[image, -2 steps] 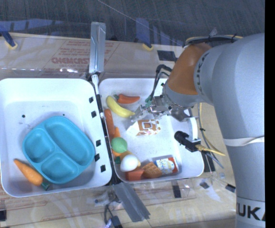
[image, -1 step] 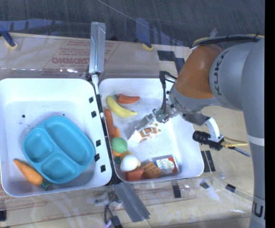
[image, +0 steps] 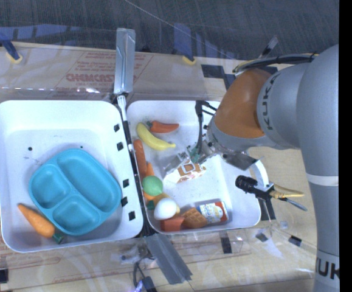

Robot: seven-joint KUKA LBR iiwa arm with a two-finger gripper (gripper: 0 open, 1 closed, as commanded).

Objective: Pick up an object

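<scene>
Fingers [image: 191, 158] state unclear, low in right bin [image: 248, 215], small carton [image: 189, 171] just beneath, banana [image: 153, 138] and carrots [image: 140, 154] alongside

Single fixed cam above the bench, angled down, mid-range. Left bin [image: 5, 163] frame-left, right bin [image: 248, 212] centre. Arm [image: 297, 102] enters from the right edge, filling upper right. Floor along the top.

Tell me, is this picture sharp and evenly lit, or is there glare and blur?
Camera view: soft overall, the small carton under the gripper looks smeared; light glares off the clear sheet behind the bins; faint shadows fall beside the blue tray.
</scene>
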